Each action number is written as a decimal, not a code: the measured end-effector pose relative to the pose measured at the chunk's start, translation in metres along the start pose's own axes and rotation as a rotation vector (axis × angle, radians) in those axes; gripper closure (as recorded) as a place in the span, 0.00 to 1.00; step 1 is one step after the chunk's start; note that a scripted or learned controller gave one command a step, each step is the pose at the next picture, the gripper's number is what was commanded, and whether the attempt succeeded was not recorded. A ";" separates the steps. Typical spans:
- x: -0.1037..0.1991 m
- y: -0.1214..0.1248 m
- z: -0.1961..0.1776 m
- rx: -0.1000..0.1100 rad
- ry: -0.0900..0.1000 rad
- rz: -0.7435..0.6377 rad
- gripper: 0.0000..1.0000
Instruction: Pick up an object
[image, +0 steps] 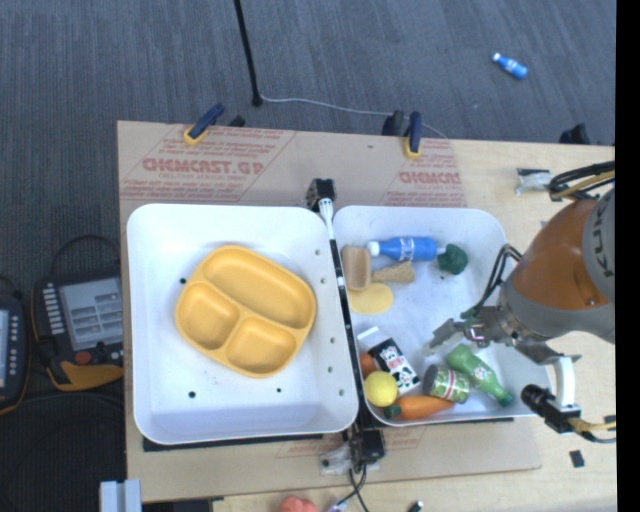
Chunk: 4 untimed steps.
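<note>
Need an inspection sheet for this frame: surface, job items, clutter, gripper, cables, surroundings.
Surface: cardboard-covered bench, two shallow white bins side by side.
Job's things: right bin holds blue-and-white bottle, green bottle, orange carrot, yellow lemon, dark green lump.
Clutter: yellow three-compartment plate in left bin.
Gripper: two-finger gripper over right bin; finger state unclear.
Cables: black cable across carpet.
Surroundings: grey carpet, pendant left.

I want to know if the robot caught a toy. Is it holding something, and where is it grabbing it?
It cannot be told. The gripper sits low in the right bin, right beside the green bottle, but nothing shows clearly between its fingers.
</note>
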<state>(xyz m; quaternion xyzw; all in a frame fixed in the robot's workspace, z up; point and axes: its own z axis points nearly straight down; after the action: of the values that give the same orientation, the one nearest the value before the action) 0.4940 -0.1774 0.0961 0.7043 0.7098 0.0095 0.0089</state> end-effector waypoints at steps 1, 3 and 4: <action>0.009 -0.001 0.001 -0.006 -0.018 0.008 0.00; 0.001 -0.001 0.001 -0.008 -0.022 0.009 0.00; 0.003 -0.002 0.001 -0.009 -0.025 0.012 0.00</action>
<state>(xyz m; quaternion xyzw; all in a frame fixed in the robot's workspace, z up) 0.4924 -0.1744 0.0951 0.7084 0.7055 0.0039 0.0207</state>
